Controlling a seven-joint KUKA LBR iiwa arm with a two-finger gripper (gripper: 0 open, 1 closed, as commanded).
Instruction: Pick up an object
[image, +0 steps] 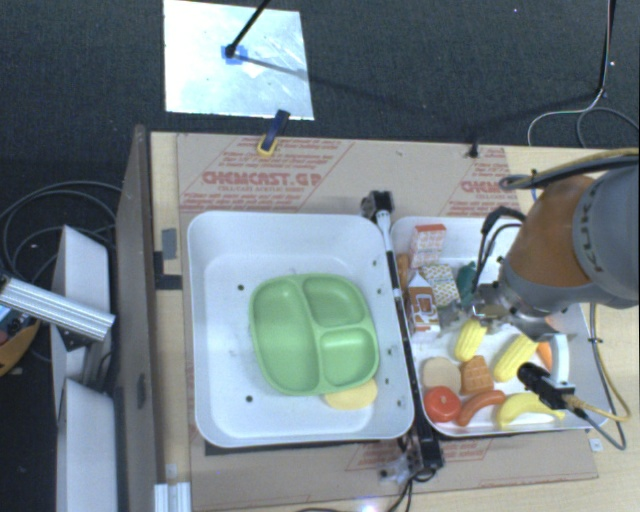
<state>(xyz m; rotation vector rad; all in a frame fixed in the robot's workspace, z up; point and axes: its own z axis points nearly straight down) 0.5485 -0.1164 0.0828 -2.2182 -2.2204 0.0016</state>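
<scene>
Camera view from above shows the toy food crowded into the right bin (575, 420): a yellow corn cob (468, 340) just under the arm's wrist, a second corn cob (511, 353) to its right, a brown cracker-like piece (476, 376) between and below them, a red tomato (442, 402) at the near edge, a red sausage (482, 404) beside it, a yellow banana (524, 407) further right, and a pale round piece (437, 373) just above the tomato. Toward the far end of that bin lie small cartons, one with an orange-red top (430, 240) and another (421, 305) against the divider. The gripper (487, 305) sits low over the middle of this bin, close above the first corn cob; whether it is released or clenched cannot be told, since the wrist hides it. The grey arm (570, 245) with its orange band comes in from the right. The left bin (230, 250) holds a green divided plate (315, 335), with a pale yellow piece (350, 397) partly under its near edge.
</scene>
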